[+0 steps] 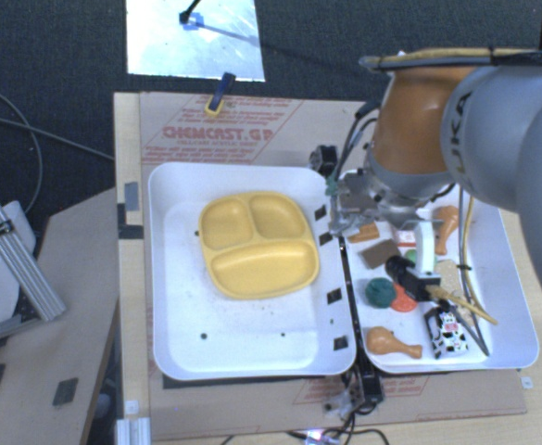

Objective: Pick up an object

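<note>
Camera view: a yellow divided plate (pixel 257 246) is seen in the left bin (pixel 173 341), toward its far edge. In the right bin (pixel 516 327), toys are clustered near the dividing edge. The gripper (pixel 359 213) is lowered over that bin's far left corner; its jaw opening cannot be determined.

Matt yellow plastic tray (pixel 258 245), smooth white plastic bins (pixel 243 360), brown cardboard sheet (pixel 217 133)
</note>
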